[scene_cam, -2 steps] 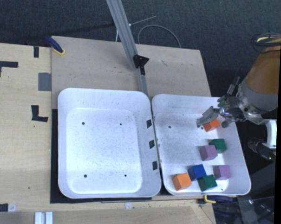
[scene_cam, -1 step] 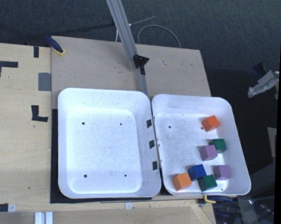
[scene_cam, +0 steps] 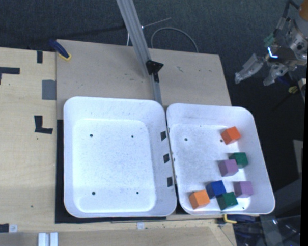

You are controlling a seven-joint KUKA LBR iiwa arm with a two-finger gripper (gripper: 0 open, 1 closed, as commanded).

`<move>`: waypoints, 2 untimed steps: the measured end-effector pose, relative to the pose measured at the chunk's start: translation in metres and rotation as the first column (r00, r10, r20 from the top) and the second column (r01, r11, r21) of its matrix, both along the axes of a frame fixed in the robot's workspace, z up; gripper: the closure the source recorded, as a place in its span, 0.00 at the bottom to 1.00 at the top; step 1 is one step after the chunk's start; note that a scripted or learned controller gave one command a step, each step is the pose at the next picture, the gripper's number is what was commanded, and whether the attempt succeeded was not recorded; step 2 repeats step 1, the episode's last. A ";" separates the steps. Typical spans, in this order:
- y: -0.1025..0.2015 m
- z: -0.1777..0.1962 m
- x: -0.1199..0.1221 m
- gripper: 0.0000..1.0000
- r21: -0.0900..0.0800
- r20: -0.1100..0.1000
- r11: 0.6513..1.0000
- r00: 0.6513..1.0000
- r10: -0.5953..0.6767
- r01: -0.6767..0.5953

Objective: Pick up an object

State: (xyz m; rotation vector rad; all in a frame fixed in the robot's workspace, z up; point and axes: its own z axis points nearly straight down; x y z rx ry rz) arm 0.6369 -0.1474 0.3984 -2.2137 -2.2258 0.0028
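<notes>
The jaws (scene_cam: 258, 72) are hanging spread open and holding nothing, off the worktop's (scene_cam: 197, 76) far right corner. Seven blocks are lying along the right bin's (scene_cam: 195, 112) right side and near edge, an orange block (scene_cam: 231, 134) sitting farthest back. The left bin (scene_cam: 73, 109) is sitting alongside.

The gripper (scene_cam: 259, 72) hangs at upper right (fingers spread apart).

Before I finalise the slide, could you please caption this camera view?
Gripper raised beyond the right bin, which holds seven small blocks in orange, purple, green and blue.
</notes>
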 end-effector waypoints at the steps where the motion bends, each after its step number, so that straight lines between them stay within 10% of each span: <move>1: -0.007 0.017 0.012 0.00 -0.003 0.004 1.000 1.000 -0.004 0.004; 2: -0.007 0.017 0.012 0.00 -0.003 0.004 1.000 1.000 -0.004 0.004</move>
